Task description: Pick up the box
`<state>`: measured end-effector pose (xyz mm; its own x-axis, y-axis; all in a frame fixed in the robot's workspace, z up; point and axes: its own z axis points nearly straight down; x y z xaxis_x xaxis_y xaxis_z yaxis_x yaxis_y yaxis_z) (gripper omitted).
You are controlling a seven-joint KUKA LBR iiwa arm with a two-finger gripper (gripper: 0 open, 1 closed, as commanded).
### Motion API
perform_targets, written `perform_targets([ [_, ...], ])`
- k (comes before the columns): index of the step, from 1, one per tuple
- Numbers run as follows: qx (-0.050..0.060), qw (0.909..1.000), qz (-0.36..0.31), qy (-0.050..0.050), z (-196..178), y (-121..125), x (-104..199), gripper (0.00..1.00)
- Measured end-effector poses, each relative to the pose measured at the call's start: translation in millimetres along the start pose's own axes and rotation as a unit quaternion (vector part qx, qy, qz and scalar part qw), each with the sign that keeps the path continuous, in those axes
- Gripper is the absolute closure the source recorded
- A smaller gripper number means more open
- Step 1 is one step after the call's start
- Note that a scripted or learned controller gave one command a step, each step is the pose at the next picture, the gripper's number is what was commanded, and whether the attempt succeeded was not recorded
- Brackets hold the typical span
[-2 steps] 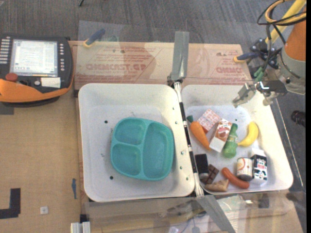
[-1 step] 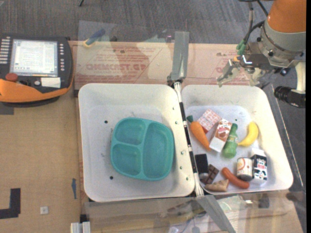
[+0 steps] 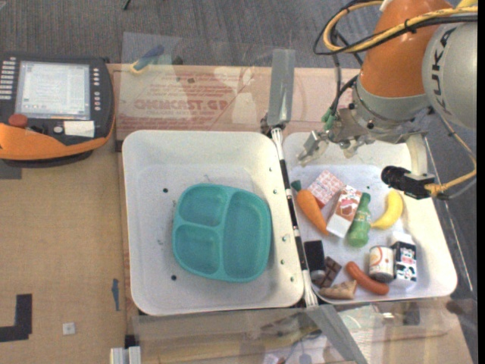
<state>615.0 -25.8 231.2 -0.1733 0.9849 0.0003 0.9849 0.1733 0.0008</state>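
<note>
Brown bench top point(image 3: 61, 226) carries two shallow white bins side by side, with a teach pendant point(image 3: 53, 105) lying at its far left corner. Largest in the scene is the grey and orange arm point(image 3: 409, 59), hanging over the back of the right bin point(image 3: 439, 271). Next in size, the left bin point(image 3: 144, 158) holds a teal divided plate point(image 3: 222, 232). Smaller things crowd the right bin: a carrot point(image 3: 311, 210), a green bottle point(image 3: 359, 221), a banana point(image 3: 389, 210), a sausage point(image 3: 367, 277), a can point(image 3: 380, 263) and a small carton point(image 3: 405, 262). The box point(image 3: 324, 187), pink and white checked, lies near the bin's back left, touching a red and white carton point(image 3: 345, 211) at its side. The gripper point(image 3: 322, 139) hovers above and just behind the box, its fingers spread apart with nothing between them. I judge this the approach step, the grasp not yet made. Next the gripper needs to come forward and down so its fingers straddle the box alone, clear of the carrot and the neighbouring carton, then close
</note>
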Motion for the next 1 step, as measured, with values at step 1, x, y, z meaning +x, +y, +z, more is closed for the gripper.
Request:
perform_targets([
  [1, 0.000, 0.9999, -0.010, 0.000, 46.6, -30.7, -18.5, 0.00],
])
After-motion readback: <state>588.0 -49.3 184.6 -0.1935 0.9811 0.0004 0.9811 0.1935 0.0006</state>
